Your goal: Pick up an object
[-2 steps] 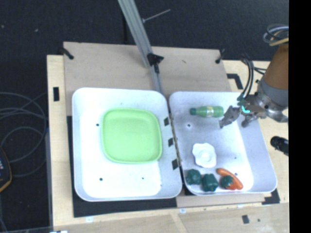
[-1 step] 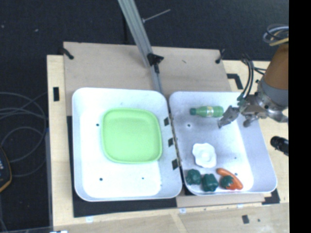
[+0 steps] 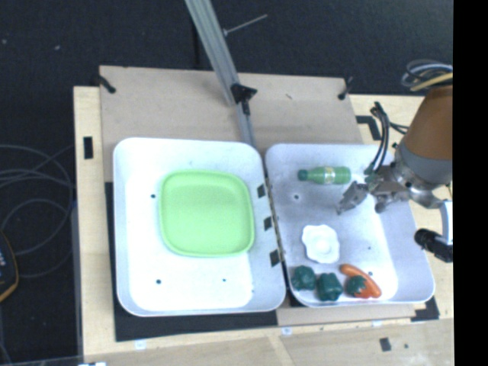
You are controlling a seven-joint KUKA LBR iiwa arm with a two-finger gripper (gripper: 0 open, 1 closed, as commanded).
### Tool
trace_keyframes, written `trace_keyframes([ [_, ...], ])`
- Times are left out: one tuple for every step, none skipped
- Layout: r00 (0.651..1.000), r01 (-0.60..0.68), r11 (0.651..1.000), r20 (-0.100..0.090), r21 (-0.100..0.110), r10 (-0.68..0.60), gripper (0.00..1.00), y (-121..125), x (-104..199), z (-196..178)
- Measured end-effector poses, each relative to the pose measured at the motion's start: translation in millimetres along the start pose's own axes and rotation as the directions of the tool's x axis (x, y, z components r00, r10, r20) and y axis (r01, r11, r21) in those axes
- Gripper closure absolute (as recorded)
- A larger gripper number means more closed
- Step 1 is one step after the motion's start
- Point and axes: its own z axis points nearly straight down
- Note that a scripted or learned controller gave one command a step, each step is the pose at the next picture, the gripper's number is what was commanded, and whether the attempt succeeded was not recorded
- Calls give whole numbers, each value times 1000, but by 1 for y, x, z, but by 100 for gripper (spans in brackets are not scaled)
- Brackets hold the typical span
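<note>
**Currently: Pincer Above the Right Bin, Nothing Grasped**

Presently the arm (image 3: 431,139) reaches in from the right and hangs the pincer (image 3: 366,198) over the right bin (image 3: 293,158). Its fingers (image 3: 349,200) stand spread apart, with nothing between them.

Candidate objects, all in the right bin:
- A green bottle (image 3: 325,175) lies on its side near the far wall, just beside the pincer.
- A white object (image 3: 320,243) sits near the bin's middle.
- Two dark green pieces (image 3: 317,282) and an orange-red piece (image 3: 360,280) are clustered at the near wall, close to one another.

The left bin (image 3: 137,204) carries a light green plate (image 3: 207,213). Both bins rest on the table (image 3: 88,204).

Recommended procedure, as a judgement from this position:
1. Select the bottle or the white object; each stands apart from its neighbours, so the fingers can straddle it cleanly.
2. For the bottle, turn the fingers across its narrow body, not along its length.
3. Descend with the fingers open until they flank the object, then close.
4. Avoid the near-wall cluster: crowding and the bin wall are likely to block one finger.
</note>
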Motion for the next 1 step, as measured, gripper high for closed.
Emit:
trace_keyframes([
  [1000, 1, 1000, 0, 0, -1, 0, -2, -1, 42],
])
